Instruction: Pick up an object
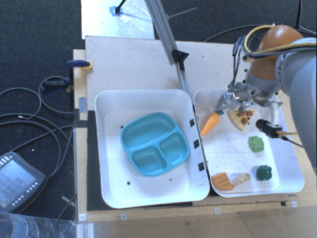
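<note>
The right bin (293,168) holds an orange toy carrot (210,124), a toy pizza slice (241,119), a light green knobbly piece (255,144), a dark green piece (264,172) and an orange slab with a beige stick (224,181). My gripper (233,103) hangs over the bin's far end, just above the carrot's leafy tip and the pizza slice. Its fingers look spread, and I see nothing between them.
The left bin (106,133) holds a blue three-compartment plate (154,144). A grey pole (163,24) slants down to the divide between the bins. A black fitting (267,128) on the arm's cable juts over the right bin. Cables and a pendant lie on the floor at the left.
</note>
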Available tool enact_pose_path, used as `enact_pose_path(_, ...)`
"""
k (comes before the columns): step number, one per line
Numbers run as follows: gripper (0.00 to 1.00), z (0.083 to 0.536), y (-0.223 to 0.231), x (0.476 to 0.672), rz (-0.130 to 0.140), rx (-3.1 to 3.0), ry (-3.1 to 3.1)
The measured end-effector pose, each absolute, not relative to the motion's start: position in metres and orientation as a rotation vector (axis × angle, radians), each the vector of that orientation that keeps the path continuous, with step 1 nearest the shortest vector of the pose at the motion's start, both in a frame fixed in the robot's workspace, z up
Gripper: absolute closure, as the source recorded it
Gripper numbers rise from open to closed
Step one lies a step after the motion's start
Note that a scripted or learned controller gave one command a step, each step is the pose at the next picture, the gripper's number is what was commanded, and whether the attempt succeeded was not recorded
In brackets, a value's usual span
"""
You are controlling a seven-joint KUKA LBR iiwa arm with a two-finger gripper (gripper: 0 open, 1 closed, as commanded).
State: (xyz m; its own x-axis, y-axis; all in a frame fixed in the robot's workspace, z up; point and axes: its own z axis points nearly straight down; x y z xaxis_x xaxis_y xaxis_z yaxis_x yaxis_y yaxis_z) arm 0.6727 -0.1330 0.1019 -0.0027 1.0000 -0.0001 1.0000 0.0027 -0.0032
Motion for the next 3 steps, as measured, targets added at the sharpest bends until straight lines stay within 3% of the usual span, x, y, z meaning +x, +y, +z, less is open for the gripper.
enact_pose_path(1,0.00,0.093,-0.133,0.675,-0.003,-2.220,-2.229)
enact_pose_path(2,1.00,0.106,-0.133,0.676,-0.008,-2.222,-2.234)
enact_pose_path(3,1.00,0.161,-0.123,0.676,-0.009,-2.217,-2.235)
